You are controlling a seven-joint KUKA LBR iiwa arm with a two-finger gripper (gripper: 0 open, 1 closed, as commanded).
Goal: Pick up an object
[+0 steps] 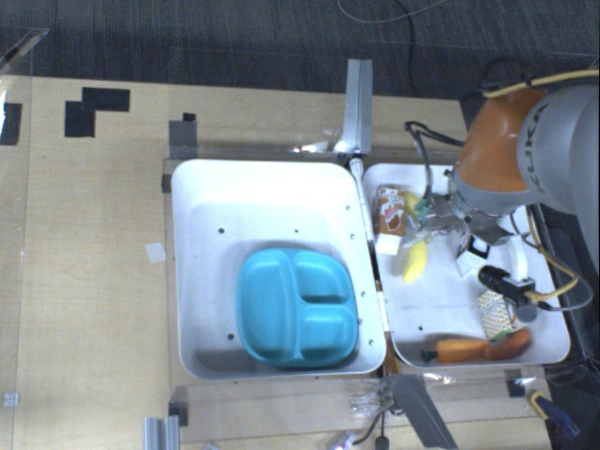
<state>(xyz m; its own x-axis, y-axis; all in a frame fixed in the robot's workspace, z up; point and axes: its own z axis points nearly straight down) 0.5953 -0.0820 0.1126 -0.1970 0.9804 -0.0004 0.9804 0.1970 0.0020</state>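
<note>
Arm [534, 148] cropped at right edge; pincer [433, 221] fingertips too small to tell.

Pincer [424, 221] apparently touching banana [414, 259], right bin [553, 345].

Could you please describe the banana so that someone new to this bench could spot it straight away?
Look in the right bin, the one under the arm, not the left bin with the blue tray. The banana lies near that bin's left wall, below a red packet. It is the bin's one plain yellow thing; the carrot at the front is orange.
</note>
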